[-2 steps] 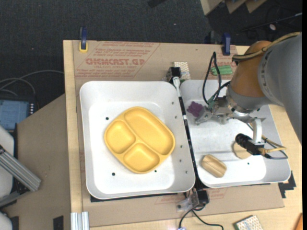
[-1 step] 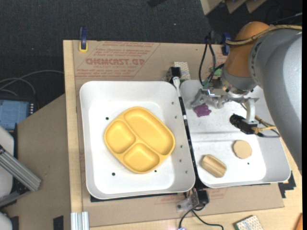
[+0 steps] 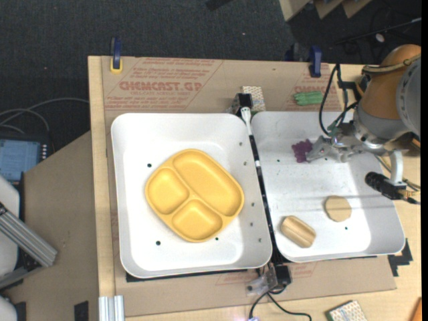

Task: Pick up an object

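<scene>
In the right bin [image 3: 374, 243], nearest, lie 2 tan pieces: 1 bread roll [image 3: 297, 231] and 1 round biscuit [image 3: 338, 208]. Farther back, 1 purple toy [image 3: 301, 150] sits just beside the gripper [image 3: 322, 148]; its grip cannot be told. The left bin [image 3: 127, 179] holds 1 yellow tray [image 3: 194, 194].

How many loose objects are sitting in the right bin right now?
3. A purple object lies near the far left part of the right bin, beside the hand. A round tan piece lies toward the near right, and a tan cylinder near the front edge. The arm may hide more.
</scene>
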`<act>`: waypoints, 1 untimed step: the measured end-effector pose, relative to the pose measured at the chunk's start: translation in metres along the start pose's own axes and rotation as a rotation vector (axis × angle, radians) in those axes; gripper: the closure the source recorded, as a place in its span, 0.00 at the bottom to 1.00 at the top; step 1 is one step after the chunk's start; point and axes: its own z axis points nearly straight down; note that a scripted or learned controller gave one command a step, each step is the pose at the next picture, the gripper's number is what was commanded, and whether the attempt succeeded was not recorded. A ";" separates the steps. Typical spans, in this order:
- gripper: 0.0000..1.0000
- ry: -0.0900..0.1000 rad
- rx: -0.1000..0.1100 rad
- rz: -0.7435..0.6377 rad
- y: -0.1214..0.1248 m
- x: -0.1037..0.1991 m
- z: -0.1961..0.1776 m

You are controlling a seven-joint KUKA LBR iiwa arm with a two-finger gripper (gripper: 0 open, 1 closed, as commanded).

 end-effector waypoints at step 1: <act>0.00 0.000 -0.008 -0.011 0.045 0.053 0.000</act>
